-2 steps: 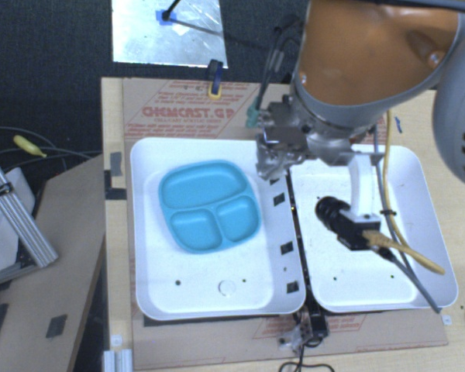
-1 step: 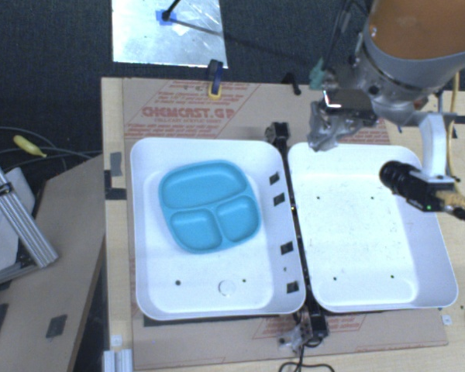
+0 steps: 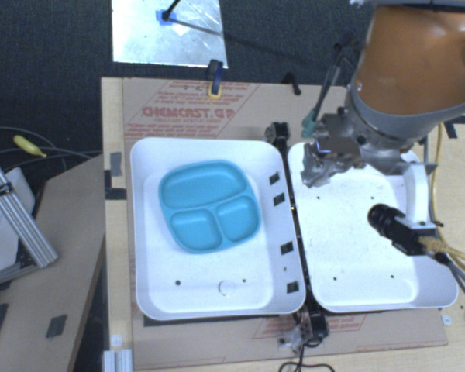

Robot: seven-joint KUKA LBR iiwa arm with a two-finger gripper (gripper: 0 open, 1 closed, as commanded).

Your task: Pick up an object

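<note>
Camera view: two bins; one blue tray (image 3: 210,205) in left bin (image 3: 147,285); claw (image 3: 319,165) state unclear.

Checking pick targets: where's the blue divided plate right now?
The blue divided plate lies flat in the left bin, toward its upper middle, across the divider from the pincer.

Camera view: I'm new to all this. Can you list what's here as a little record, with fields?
left bin: white, holds a blue tray
blue tray: three compartments, lies flat in the upper half of the left bin
right bin: white, arm above its upper part
arm: orange band, reaches in from the right
gripper: over the right bin's upper left corner; nothing seen between its fingers
black part: sticks out over the right bin's right side
bench: brown board with red print under both bins
</note>
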